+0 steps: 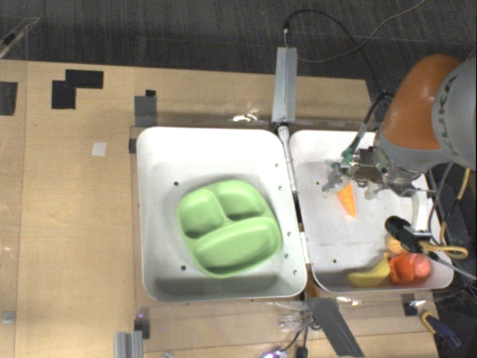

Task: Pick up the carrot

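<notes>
Gripper (349, 179) fingers sit low inside the right-hand shallow white bin (320, 237), and I cannot tell whether they are spread or closed. Just below them lies the small orange tapered carrot (347, 200), apparently touching the fingertips, which suggests a descent lined up for a grasp. Toward that bin's near corner rest a yellow banana (370, 274) and a red tomato-like piece (409, 268).
</notes>
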You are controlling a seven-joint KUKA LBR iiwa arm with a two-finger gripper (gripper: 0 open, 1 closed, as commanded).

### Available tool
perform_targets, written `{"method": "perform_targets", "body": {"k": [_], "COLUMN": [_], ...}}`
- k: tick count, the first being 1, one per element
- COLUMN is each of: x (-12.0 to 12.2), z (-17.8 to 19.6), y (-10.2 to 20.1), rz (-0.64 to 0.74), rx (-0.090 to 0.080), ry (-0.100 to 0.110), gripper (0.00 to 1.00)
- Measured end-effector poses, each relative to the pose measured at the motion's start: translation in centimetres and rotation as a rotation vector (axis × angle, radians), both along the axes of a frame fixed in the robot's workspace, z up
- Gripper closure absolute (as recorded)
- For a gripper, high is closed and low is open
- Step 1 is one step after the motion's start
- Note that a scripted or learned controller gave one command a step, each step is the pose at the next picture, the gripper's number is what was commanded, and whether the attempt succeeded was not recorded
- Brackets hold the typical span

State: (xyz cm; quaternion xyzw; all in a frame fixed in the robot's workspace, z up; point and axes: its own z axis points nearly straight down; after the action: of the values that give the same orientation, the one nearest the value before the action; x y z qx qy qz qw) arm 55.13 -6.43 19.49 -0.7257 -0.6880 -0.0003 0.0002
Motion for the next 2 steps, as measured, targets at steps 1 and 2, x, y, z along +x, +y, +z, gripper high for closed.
{"method": "perform_targets", "body": {"k": [1, 2], "x": [4.7, 4.9], "z": [-10.5, -9.4], "y": [-3.3, -3.0], "rz": [0.092, 0.101], "rx": [-0.001, 0.001], "ry": [-0.008, -0.011], "gripper": [0.0, 1.0]}}
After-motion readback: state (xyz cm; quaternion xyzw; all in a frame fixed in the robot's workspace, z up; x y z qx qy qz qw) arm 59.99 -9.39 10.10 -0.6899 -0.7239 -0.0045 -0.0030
